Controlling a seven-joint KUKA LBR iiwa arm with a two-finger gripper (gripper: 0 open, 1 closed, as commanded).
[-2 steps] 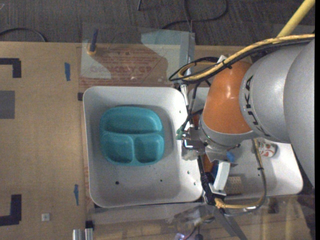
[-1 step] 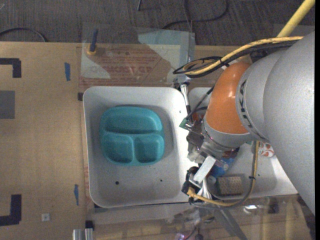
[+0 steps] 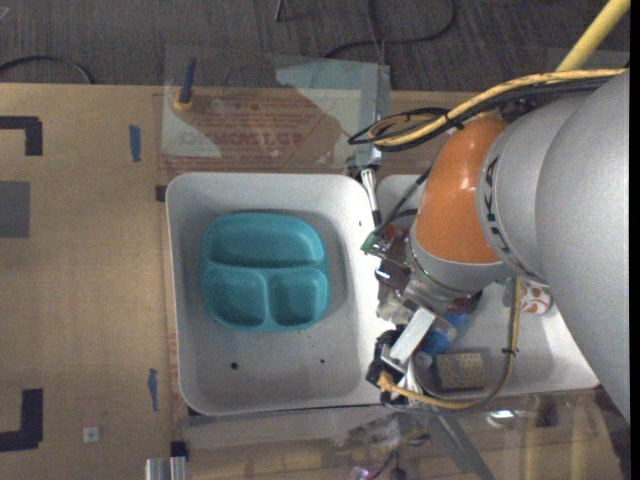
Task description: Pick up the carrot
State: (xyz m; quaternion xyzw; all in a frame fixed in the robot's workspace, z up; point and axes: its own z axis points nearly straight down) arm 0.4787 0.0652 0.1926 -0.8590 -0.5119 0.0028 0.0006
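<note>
- The table (image 3: 80,268) is a tan board that carries two white bins side by side. It has black corner marks along its left side and short strips of blue tape (image 3: 135,143) near the left bin.
- The arm (image 3: 540,198), grey with its orange band, reaches in from the right and hangs over the right bin, with its wrist pointing down near the divide between the two bins.
- The left bin (image 3: 270,368) lies in full view, and its bare white floor shows two small dark dots toward the near side.
- The right bin (image 3: 555,363) is mostly covered by the arm, so a little of its floor shows at the near right.
- A teal plate (image 3: 265,271) with three compartments sits in the far half of the left bin, right side up.
- A grey-brown block (image 3: 460,370) with a speckled top lies in the right bin, just beside the wrist.
- A blue object (image 3: 455,325) shows partly under the wrist, near the block.
- The jaws are hidden beneath the wrist, so whether they are open or closed cannot be told.
- The carrot cannot be made out, and where it lies cannot be told.
</note>
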